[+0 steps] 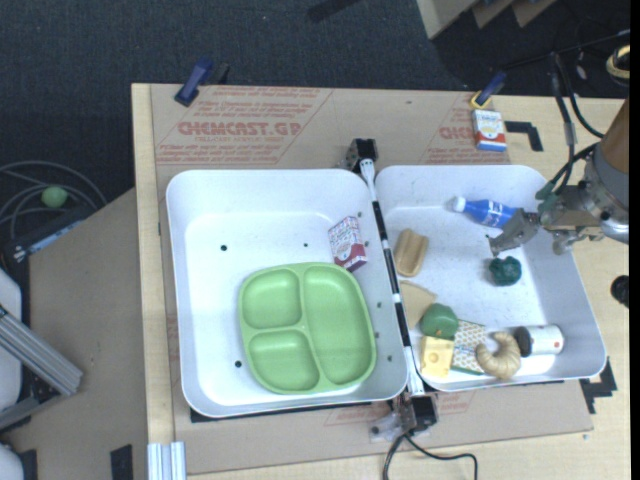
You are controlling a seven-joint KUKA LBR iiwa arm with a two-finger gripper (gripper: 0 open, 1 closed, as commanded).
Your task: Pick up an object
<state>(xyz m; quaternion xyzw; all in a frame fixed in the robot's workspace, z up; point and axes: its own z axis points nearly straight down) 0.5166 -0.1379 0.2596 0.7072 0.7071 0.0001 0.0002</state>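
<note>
Likely target: a small dark green object (505, 270) is seen on the floor of the right bin (570, 298), just below and left of the gripper; which object is meant is not given by the task, so this is judged from the gripper's position alone.
Gripper: the gripper (528, 226) is seen above the right bin's upper right part, near the green object but apart from it.
Fingers: nothing is seen held between them; whether they are spread or closed cannot be told from this angle.
Close neighbour: a blue and white bottle (484, 210) is lying just beside the gripper's left, so either item could be the aim.
Rest of right bin: a tan block (410, 252), a green round piece (437, 320), a yellow card (436, 356), a pretzel-shaped toy (502, 353) and a white tube (541, 341) are gathered along the near side.
Left bin: a green divided tray (305, 326) and a small red-and-white packet (346, 242) are seen in the left bin (200, 268).
Progress: early, it is judged; no grasp is made and no lift is begun.
Left to do: a descent, a closing on one object, and a lift clear of the bin.
</note>
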